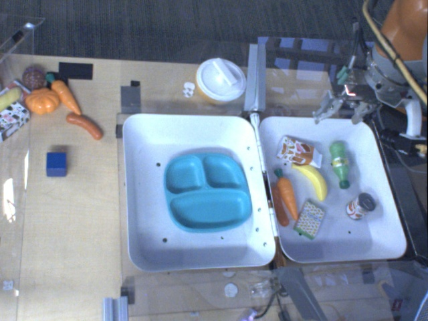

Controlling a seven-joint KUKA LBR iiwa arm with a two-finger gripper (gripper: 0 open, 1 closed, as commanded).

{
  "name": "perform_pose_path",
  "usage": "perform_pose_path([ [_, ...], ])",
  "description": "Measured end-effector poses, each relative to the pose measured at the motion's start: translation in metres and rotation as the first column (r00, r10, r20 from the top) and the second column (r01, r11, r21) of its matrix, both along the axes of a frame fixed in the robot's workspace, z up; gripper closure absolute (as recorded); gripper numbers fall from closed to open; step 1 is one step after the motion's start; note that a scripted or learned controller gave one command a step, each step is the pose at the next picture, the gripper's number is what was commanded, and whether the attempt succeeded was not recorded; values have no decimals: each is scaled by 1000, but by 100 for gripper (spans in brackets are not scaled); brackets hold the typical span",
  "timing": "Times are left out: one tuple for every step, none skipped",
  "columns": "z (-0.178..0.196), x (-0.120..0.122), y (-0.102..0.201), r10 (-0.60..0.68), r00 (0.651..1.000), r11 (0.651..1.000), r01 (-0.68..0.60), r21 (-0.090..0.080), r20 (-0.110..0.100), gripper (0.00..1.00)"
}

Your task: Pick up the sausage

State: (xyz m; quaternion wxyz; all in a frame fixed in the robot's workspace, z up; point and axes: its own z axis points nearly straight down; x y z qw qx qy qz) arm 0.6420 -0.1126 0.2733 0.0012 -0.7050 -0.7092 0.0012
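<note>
Pincer (pixel 342 110) above right bin's (pixel 388 246) far rim; sausage (pixel 280 206) half-hidden under carrot (pixel 287 196).

Two white bins (pixel 194 129) are seen on a pale wooden desk (pixel 60 233). A blue tray (pixel 208 191) is placed in the left bin. In the right bin, an orange carrot (pixel 287 196), a yellow banana (pixel 312 180), a green bottle (pixel 340 164), a green speckled packet (pixel 309 219), a white and red carton (pixel 297 152) and a small red and white can (pixel 360 206) are found. On the desk, a brownish-orange sausage (pixel 85 126), an orange pumpkin (pixel 42 101), a blue cube (pixel 57 164) and a white and yellow bowl (pixel 221 80) are seen. The arm (pixel 404 15) is coloured orange and grey.
</note>
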Motion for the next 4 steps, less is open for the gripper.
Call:
perform_pose_path([
  [-121,-47,29,92,996,996,-92,1,-1,0],
  [-180,-86,26,229,974,974,-229,1,4,0],
  [-183,-147,21,578,816,816,-577,-17,21,0],
  [-174,-144,21,577,816,817,-577,-19,25,100],
])
